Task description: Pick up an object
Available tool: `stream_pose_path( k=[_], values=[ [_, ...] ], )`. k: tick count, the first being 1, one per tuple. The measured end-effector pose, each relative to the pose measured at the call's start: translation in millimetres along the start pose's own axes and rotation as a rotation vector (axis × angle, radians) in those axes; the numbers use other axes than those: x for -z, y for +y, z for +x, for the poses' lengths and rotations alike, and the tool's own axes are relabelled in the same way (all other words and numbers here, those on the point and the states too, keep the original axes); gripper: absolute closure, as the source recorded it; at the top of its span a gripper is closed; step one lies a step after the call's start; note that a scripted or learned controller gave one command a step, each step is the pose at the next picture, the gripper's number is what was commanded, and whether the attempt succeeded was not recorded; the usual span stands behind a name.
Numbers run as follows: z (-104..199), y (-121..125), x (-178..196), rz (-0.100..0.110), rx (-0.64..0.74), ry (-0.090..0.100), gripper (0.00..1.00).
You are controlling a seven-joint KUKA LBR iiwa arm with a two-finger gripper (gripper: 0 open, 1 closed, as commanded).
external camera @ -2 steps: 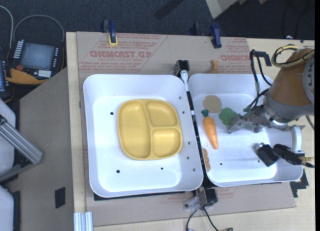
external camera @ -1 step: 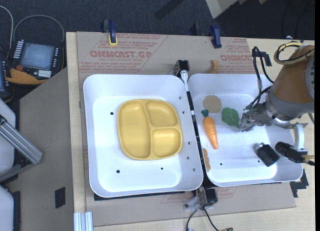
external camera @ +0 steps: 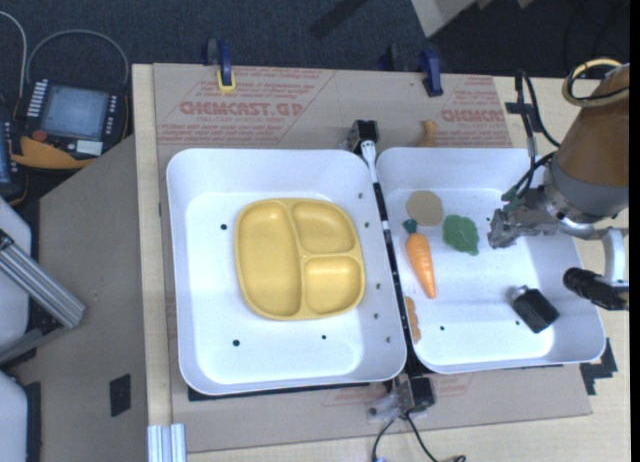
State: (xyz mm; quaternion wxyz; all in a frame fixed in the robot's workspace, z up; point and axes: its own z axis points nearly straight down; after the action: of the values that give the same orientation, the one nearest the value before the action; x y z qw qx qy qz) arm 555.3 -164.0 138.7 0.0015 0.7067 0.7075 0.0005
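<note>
Camera view: nearest the lens, at the bench's front edge, cables and a small connector sit below the seam between the two bins. In the right bin, a black block lies toward the front right. Farther in, a carrot lies with its green top pointing away, close to the seam. Just behind it and to the right sits a green broccoli piece, and behind that, touching or nearly so, a tan round disc. The gripper hangs at the same depth as the broccoli, just beside it on the right, with a small gap between them; nothing lies between its fingers, and whether they are apart or together cannot be told. The left bin holds a yellow divided plate at its middle. Beyond the bins, two blue clamps grip the far edge of the board.
</note>
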Motion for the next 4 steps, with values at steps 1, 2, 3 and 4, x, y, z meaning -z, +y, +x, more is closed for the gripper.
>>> stream_pose_path(
  k=[1,2,3,4],
  values=[
    [-1.2,1.7,42.0,-0.001,0.0,0.0,1.0],
    [2.2,1.6,91.7,-0.001,0.0,0.0,1.0],
    [46.1,-5.6,84.6,0.005,0.003,0.003,1.0],
    [94.9,-23.2,82.8,0.005,0.003,0.003,1.0]
  ],
)
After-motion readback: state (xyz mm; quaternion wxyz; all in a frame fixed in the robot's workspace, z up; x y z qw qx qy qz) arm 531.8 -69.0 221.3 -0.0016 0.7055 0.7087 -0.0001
